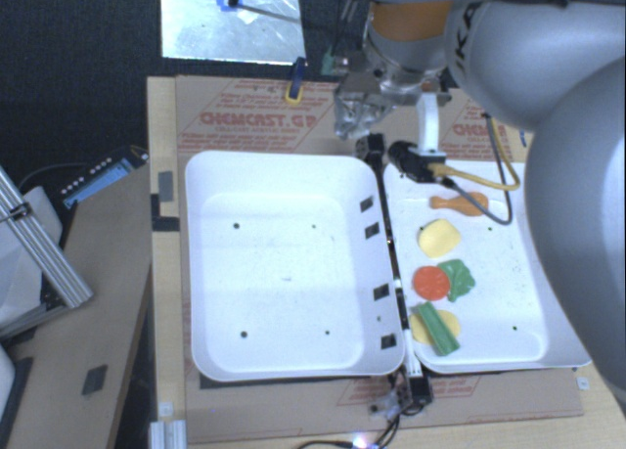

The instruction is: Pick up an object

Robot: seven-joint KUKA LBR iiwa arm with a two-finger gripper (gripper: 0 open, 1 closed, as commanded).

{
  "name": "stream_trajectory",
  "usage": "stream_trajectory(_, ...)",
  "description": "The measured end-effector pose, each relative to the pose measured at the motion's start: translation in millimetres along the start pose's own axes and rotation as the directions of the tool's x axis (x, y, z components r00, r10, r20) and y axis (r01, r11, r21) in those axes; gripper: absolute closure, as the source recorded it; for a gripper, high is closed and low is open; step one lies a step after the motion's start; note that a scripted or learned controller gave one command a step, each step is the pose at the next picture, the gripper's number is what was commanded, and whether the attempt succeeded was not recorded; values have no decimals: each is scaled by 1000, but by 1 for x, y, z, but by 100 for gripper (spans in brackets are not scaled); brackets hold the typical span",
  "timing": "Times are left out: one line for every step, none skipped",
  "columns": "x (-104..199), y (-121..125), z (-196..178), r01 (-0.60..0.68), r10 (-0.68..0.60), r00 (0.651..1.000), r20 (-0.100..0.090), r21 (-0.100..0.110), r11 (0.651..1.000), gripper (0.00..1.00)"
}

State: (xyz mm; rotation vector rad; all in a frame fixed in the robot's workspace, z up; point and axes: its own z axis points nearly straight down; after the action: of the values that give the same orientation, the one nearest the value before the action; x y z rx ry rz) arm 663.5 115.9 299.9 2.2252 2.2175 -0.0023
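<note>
The right bin [509,325] holds several toy foods. An orange drumstick-shaped piece [460,204] lies at the back, with a yellow piece [439,237] just in front of it. Further forward, a red tomato [431,283] touches a green leafy piece [458,279]. At the front, a green stick [437,330] lies across another yellow piece [448,320]. My gripper [358,126] hangs over the back end of the divider between the bins, behind and to the left of all the toys. Nothing shows between its fingers.
The left white bin [210,242] sits beside the right one on a cardboard sheet [245,114]. A foil sheet [230,7] lies at the back and an aluminium rail [44,251] at the left. The arm's grey body [558,95] covers the upper right.
</note>
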Motion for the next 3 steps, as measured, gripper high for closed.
stream_trajectory(64,5,-120,13,-13,1000,-6,-15,1000,100)
stream_trajectory(21,5,-116,2,-3,1000,-1,-3,1000,100)
stream_trajectory(94,2,14,13,-13,1000,-1,9,1000,100)
